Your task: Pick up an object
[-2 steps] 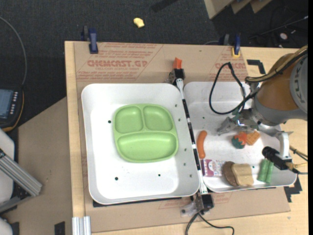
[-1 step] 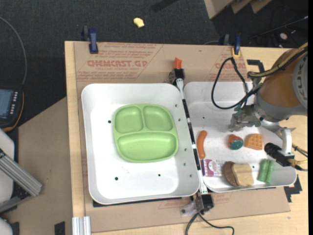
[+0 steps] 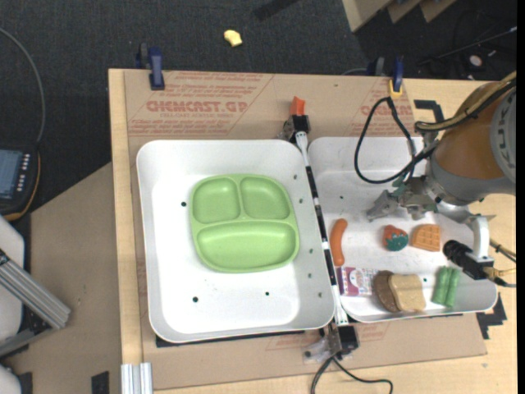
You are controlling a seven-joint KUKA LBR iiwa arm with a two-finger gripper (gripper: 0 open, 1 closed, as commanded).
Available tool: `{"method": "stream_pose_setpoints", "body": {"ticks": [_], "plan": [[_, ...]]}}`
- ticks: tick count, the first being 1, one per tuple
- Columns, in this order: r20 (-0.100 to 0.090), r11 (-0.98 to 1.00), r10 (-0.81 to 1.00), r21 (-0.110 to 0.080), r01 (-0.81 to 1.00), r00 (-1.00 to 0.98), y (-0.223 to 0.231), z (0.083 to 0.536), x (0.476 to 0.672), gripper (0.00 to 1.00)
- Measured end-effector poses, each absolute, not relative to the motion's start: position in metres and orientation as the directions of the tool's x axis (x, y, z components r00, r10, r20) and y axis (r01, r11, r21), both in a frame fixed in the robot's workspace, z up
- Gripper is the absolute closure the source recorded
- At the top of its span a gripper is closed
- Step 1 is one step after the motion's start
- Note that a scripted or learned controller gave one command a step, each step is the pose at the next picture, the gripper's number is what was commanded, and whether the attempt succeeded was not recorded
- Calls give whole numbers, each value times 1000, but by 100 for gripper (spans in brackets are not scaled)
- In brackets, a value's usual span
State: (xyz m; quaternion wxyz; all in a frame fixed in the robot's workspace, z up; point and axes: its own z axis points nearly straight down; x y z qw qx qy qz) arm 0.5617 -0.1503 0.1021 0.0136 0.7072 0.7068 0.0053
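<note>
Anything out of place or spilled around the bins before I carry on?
One thing: a small yellow piece lies on the dark floor beyond the bench, outside both bins. The rest looks orderly: the green divided plate sits flat in the left bin, and the hot dog, strawberry, waffle and bread lie inside the right bin.

— What is lying in the bin at the lower right of the frame?

— An orange sausage (image 3: 337,241) is lying lengthwise near its left wall. A pink-and-white packet (image 3: 353,281) is sitting below it, a brown bread slice (image 3: 400,292) just beside, then a green block (image 3: 445,287). Above them, a strawberry (image 3: 395,238) and a waffle (image 3: 426,237) are resting side by side.
</note>
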Motion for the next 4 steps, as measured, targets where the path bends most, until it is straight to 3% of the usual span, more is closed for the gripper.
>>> {"method": "stream_pose_setpoints", "body": {"ticks": [1, 2, 3, 4], "plan": [[2, -1, 1000, -6, 1000, 1, -138, 83, 511, 0], [-4, 2, 1000, 8, 1000, -2, -167, 85, 595, 0], [2, -1, 1000, -5, 1000, 1, -155, 84, 550, 0], [-1, 0, 1000, 2, 1000, 0, -155, 95, 553, 100]]}}
